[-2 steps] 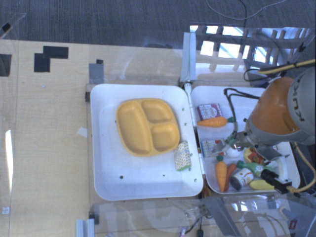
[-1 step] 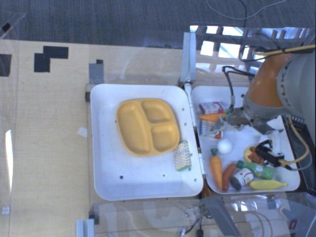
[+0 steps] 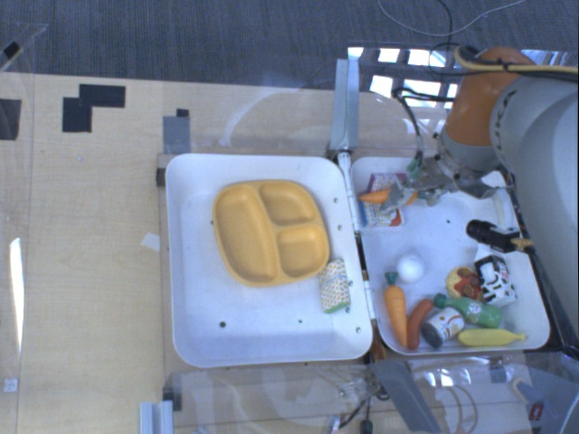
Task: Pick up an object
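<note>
Beneath fingers: small packet.

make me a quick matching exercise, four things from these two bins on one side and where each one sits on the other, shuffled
Things:
1. yellow divided plate
2. white ball
3. banana
4. patterned pouch

Places:
A. right bin, near edge, at the right corner
B. left bin, by the near right edge of the plate
C. middle of the left bin
D. right bin, just above the top of the carrot

Pairs: 1-C, 2-D, 3-A, 4-B
</note>
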You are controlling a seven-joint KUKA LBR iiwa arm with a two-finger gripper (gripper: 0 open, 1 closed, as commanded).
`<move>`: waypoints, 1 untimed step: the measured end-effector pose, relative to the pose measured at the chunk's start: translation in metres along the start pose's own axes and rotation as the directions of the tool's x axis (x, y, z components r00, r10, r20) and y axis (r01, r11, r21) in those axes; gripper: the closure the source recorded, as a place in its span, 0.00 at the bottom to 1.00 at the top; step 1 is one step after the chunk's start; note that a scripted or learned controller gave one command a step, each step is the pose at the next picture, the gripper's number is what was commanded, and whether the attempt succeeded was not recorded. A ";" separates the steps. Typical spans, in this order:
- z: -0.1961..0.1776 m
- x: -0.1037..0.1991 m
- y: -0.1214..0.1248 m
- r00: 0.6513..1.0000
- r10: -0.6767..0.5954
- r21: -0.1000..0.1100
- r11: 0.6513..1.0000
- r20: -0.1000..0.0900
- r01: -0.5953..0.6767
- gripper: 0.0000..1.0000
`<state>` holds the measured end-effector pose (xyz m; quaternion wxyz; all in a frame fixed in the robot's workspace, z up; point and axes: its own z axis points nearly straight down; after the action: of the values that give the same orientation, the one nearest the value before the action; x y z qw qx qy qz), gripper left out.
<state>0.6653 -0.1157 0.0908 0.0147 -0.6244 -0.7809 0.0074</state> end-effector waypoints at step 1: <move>-0.001 0.003 0.001 0.996 -0.084 -0.007 0.996 0.021 0.084 0.00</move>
<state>0.6660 -0.1129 0.0922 0.0045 -0.5910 -0.8066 0.0100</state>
